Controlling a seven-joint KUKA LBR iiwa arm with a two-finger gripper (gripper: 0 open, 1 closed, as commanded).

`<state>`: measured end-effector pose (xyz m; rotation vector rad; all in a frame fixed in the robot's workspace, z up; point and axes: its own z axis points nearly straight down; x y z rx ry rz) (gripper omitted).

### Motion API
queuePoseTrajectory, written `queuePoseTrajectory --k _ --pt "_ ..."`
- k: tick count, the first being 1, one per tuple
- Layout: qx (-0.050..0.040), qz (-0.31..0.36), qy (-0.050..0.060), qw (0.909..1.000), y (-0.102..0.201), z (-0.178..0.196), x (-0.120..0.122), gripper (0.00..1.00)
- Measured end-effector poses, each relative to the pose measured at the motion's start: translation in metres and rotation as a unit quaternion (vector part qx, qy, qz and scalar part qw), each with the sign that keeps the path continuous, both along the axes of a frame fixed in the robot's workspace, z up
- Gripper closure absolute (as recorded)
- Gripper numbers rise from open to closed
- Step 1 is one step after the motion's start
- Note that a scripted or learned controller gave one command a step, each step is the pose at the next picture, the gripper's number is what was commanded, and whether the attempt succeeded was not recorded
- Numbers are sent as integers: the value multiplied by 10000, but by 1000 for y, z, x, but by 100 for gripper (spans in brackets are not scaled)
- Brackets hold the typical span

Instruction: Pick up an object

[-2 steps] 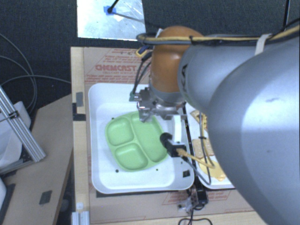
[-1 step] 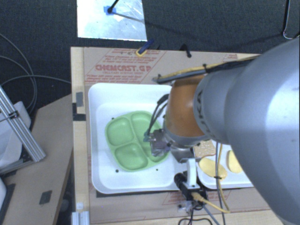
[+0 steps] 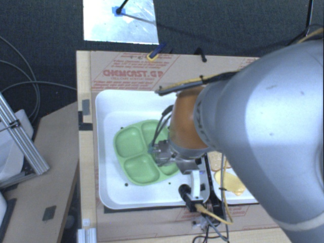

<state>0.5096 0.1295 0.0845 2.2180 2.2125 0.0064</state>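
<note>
A light green divided plate point(image 3: 134, 153) with three compartments lies in the left white bin point(image 3: 109, 135). The arm reaches in from the right, its orange band point(image 3: 186, 120) above the wrist. My gripper point(image 3: 158, 155) hangs low over the plate's right side, at the edge of the lower compartment. The wrist hides the fingertips, and I cannot see anything between them. A pale yellow object point(image 3: 230, 182) lies in the right bin, partly covered by the arm.
Brown cardboard point(image 3: 134, 70) with red lettering lies under and behind the bins. A shiny square sheet point(image 3: 120, 14) sits on the dark floor beyond. Cables point(image 3: 207, 214) hang at the bench's front edge. A wooden side table point(image 3: 43, 186) stands at left.
</note>
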Motion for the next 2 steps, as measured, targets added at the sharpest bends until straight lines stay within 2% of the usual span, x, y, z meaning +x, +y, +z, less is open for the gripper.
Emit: queuePoseTrajectory --k 1,2 --pt "17 1 -48 10000 -7 4 -18 100" --pt "35 59 -26 10000 48 71 73 100"
